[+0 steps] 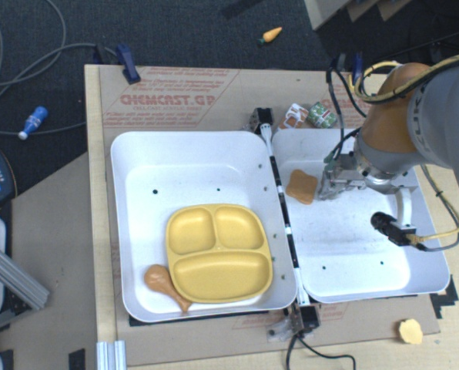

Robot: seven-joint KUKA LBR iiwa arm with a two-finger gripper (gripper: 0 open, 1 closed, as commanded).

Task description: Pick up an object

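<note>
Camera view: pincer (327, 184) low in the right white bin (353, 268), beside a flat tan toast-like piece (301, 186); its grip I cannot tell.

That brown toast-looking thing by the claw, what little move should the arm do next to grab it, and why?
Probably nudge the claw a little toward the left bin, over the brown toast-like piece. The piece lies flat in the right bin just beside the claw, not between its fingers.
</note>
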